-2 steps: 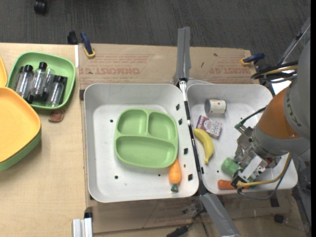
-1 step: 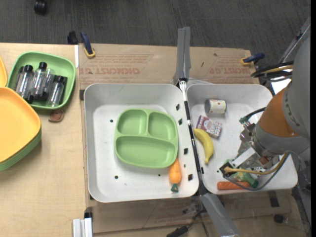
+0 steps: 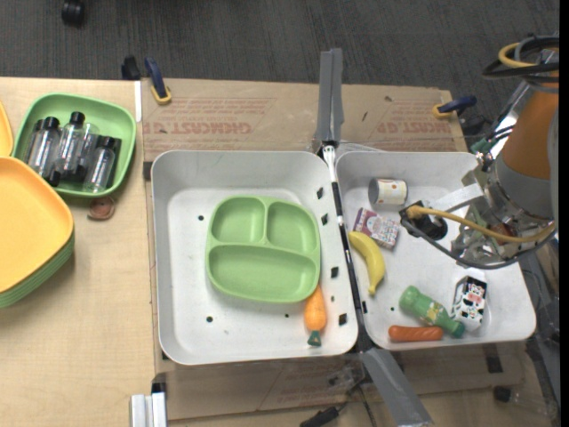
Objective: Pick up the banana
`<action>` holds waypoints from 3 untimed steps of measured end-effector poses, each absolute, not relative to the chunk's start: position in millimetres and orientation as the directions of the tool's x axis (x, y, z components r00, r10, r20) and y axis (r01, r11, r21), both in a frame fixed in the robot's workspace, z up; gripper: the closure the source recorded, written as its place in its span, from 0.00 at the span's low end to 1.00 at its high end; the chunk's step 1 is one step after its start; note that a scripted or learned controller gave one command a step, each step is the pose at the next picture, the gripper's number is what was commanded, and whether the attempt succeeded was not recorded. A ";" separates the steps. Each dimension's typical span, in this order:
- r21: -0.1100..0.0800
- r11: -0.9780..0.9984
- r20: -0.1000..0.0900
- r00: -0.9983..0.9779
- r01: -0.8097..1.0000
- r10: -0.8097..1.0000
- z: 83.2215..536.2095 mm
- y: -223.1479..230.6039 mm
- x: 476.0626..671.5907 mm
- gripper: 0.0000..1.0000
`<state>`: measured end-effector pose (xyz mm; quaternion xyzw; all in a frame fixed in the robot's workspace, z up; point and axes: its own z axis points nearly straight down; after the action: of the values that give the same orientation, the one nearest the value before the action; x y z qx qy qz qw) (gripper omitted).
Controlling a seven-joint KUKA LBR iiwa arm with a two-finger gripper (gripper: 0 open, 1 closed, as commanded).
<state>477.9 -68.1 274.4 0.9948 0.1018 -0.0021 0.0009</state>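
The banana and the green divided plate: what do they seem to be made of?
The banana looks like smooth moulded plastic, probably a toy: its yellow is very even, without brown spots. The green divided plate seems to be matte hard plastic: one uniform colour, with rounded moulded ridges between three compartments.

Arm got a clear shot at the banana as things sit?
Probably yes: the banana lies uncovered in the right bin, gripper above that bin. Its wall and a small carton sit close, possibly crowding the grasp.
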 end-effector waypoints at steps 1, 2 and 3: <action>0.001 -0.979 -0.005 0.979 0.202 0.202 274.2 -67.9 477.8 0.00; -0.001 -0.972 -0.007 0.972 0.233 0.233 189.7 -49.6 476.3 0.00; -0.001 -0.972 -0.013 0.971 0.237 0.237 197.1 -50.0 476.3 1.00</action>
<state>476.3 -50.0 197.1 0.9928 0.1193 -0.0067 0.0002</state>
